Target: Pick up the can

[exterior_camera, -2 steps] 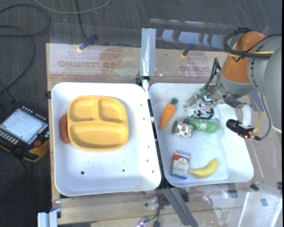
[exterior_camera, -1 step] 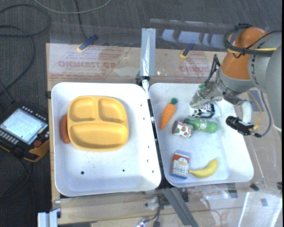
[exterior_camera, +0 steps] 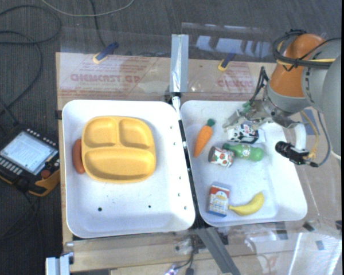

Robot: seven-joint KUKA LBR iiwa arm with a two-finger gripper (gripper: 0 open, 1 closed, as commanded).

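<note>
The can is small, white with red and green print, and lies on its side in the middle of the right bin. A green bottle lies right next to it, touching or nearly so. My gripper hangs over the bin's far right part, above a black-and-white patterned item. It is up and to the right of the can, apart from it, with nothing seen held.
An orange carrot lies left of the can near the bin divider. A small red box and a banana sit at the front. The left bin holds a yellow divided plate and a sausage.
</note>
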